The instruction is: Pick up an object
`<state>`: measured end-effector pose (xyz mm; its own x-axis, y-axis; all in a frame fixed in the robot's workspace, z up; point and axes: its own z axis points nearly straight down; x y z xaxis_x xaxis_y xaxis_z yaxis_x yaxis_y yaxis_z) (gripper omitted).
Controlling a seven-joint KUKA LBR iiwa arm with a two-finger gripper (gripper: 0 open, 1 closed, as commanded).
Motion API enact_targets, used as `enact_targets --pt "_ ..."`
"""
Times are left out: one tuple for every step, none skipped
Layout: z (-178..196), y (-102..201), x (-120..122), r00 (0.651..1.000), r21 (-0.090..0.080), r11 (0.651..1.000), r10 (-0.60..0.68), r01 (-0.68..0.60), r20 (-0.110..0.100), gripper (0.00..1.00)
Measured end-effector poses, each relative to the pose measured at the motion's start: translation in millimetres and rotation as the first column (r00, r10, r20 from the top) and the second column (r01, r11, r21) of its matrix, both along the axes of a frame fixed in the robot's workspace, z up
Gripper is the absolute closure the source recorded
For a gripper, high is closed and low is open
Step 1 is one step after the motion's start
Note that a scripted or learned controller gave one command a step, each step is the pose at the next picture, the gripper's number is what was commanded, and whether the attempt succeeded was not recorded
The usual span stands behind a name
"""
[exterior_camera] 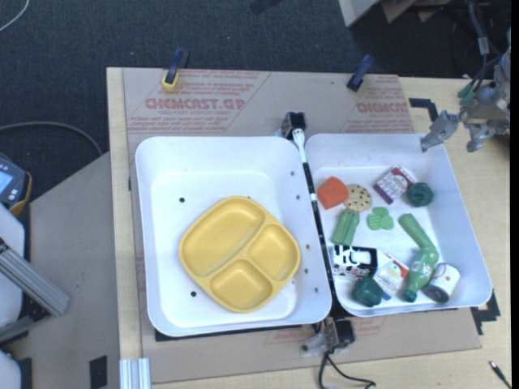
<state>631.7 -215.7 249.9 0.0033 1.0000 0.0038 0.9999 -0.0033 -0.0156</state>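
The right bin holds several small items: an orange piece, a round cookie, a red and white packet, a dark green round thing, a green cucumber, a long green piece, a black and white item, a dark green cup and a white can. My gripper hangs over the bin's far right corner, above and apart from the items. It is open with nothing between its fingers.
The left bin bears a yellow divided plate. A black clip sits where the bins meet at the back. Cardboard lies under both bins, clamped at its far edge.
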Motion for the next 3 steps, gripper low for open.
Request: enact_targets --pt "9 1 2 1.000 -0.003 1.000 0.004 -0.003 0.014 0.00" --pt "-43 11 1 1.000 -0.002 1.000 0.004 -0.004 0.010 0.00" --pt "-86 15 4 1.000 -0.002 1.000 0.005 -0.005 0.010 0.00"
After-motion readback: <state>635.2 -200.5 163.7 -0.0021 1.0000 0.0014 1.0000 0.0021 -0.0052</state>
